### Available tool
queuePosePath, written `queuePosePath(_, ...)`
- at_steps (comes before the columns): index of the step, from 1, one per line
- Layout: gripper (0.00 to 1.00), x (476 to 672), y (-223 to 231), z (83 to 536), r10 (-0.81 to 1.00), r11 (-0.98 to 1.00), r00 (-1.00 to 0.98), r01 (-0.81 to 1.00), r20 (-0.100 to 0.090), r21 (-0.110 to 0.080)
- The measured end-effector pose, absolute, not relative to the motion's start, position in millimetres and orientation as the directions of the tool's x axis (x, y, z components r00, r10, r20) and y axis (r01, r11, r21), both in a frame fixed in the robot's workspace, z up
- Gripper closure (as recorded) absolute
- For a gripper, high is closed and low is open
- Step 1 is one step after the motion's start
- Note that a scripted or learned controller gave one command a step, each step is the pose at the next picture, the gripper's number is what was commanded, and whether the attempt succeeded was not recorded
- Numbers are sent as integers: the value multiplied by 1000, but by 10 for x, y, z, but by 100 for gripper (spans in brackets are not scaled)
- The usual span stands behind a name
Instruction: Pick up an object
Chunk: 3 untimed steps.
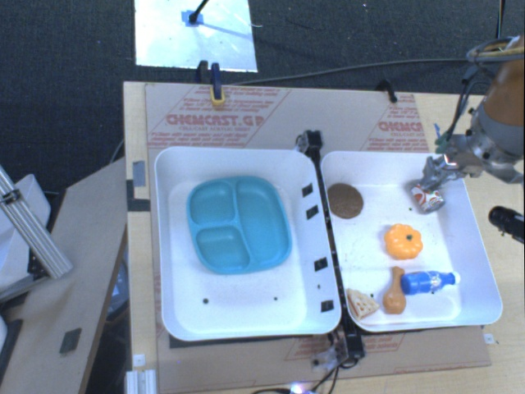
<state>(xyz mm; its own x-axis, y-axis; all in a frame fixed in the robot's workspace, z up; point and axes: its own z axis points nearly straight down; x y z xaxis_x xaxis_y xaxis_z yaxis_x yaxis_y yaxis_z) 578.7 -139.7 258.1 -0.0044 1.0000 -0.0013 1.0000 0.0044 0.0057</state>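
Note:
The right bin (480, 257) holds several small objects. A small red and white can-like item (426, 197) lies near its far right corner. My gripper (435, 176) hangs directly over that item and seems to touch its top. The view is too small to tell whether the item sits within the gripper's grasp. A brown disc (345, 201) lies at the bin's far left. An orange pumpkin (404, 241) sits in the middle. A blue bottle (426, 281) lies near the front, beside a tan pear-shaped piece (395, 292) and a pale wedge (362, 303).
The left bin (176, 302) holds a blue divided plate (239, 224). A black divider with clips (321, 236) runs between the two bins. A cable (344, 71) crosses the bench behind the bins. The arm's grey body (500, 130) looms over the right bin's far right corner.

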Motion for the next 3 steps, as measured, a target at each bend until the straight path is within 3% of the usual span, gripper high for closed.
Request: queuePosePath(3,100,6083,234,2474,1000,10,-10,1000,1,3)
